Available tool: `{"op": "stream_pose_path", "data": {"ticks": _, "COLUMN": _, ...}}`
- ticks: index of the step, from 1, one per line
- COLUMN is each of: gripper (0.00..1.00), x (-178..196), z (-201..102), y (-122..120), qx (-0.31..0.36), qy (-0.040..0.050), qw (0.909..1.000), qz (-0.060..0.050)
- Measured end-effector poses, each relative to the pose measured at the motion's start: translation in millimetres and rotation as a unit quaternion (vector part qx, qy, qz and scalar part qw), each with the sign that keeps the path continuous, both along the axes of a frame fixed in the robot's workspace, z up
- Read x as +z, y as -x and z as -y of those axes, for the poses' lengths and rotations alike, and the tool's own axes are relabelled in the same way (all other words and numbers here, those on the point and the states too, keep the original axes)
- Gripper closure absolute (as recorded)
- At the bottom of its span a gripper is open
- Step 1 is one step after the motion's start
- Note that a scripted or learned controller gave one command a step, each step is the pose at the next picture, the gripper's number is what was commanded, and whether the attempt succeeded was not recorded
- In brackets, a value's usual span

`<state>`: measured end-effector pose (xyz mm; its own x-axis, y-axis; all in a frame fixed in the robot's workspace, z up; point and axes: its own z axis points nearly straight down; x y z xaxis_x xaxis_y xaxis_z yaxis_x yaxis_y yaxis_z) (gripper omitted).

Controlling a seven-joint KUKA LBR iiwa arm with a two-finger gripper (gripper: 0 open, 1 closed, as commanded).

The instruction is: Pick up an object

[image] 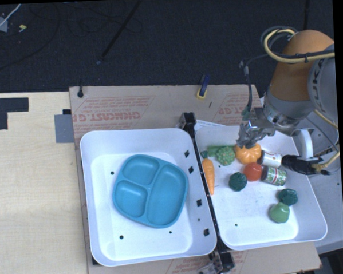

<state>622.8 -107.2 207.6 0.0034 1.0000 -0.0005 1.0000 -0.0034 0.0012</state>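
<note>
The right bin point(314, 226) holds several toy foods. An orange carrot point(208, 175) lies along its left wall, with a light green broccoli point(224, 155) beside it. An orange-yellow fruit point(248, 155) sits near the back, and my gripper point(249, 136) hangs directly over it, at or just above its top. A red tomato point(253, 171) and a dark green piece point(238, 181) lie just in front of the fruit. A small can point(274, 176) lies on its side to the right.
A blue divided plate point(149, 189) lies in the left bin point(101, 223). At the right bin's front right are a dark green lump point(287, 197) and a green apple point(279, 213). A black divider point(199, 178) separates the bins.
</note>
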Motion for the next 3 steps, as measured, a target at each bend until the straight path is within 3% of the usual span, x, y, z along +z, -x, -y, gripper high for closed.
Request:
{"op": "stream_pose_path", "data": {"ticks": 1, "gripper": 1.0, "x": 21, "z": 1, "y": 0, "qx": 0.001, "qy": -0.0004, "qw": 1.0, "qz": -0.001}}
{"op": "stream_pose_path", "data": {"ticks": 3, "gripper": 1.0, "x": 34, "z": -83, "y": 62, "qx": 0.004, "qy": -0.0015, "qw": 1.0, "qz": -0.003}}
